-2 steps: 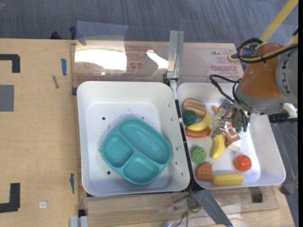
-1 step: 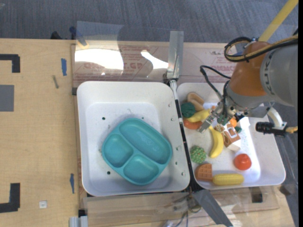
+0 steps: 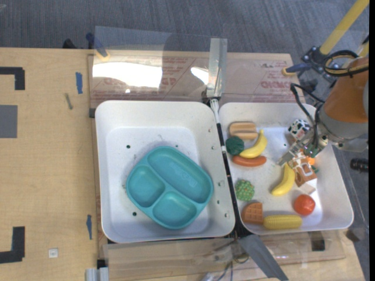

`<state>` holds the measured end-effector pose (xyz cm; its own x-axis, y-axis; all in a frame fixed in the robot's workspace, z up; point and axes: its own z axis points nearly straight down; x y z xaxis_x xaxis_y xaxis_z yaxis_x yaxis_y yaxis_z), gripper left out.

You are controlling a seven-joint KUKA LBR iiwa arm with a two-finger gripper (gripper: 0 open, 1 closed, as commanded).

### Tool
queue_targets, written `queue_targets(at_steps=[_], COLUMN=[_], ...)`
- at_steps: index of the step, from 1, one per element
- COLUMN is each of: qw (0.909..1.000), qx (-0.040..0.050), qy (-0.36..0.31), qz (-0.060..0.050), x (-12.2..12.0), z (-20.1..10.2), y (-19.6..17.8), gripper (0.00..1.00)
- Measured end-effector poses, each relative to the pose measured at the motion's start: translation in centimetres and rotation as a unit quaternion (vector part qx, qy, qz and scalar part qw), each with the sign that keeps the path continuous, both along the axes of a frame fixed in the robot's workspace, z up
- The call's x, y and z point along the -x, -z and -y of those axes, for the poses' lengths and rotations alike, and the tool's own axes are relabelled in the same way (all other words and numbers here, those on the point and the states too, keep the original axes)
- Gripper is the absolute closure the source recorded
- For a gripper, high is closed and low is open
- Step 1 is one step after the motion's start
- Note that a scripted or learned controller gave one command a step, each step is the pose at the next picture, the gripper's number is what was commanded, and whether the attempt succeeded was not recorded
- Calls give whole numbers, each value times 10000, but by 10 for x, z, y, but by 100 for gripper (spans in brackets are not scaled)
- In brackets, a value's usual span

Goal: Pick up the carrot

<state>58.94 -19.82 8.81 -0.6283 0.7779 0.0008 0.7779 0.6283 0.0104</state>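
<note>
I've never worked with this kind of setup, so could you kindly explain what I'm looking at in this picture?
This is one camera fixed above a bench, looking down at a slant. Two shallow white bins sit side by side. The left bin holds a teal divided plate. The right bin holds toy food: two bananas, a hot dog, a tomato, corn and green pieces. The grey and orange arm is a robot reaching in from the right; its gripper hangs over the right bin. I cannot tell whether it holds anything.

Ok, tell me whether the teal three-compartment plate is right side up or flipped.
Right side up: the teal plate lies in the left white bin, three hollow compartments facing up.
</note>
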Motion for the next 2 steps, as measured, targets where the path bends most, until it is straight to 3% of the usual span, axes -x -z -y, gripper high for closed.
queue_targets(at_steps=[1,2], qw=[9884,9704], qx=[20,27], qy=[1516,2416], qz=[15,11], x=[-13,3], z=[-114,-98], y=[-146,-234], gripper=[100,100])
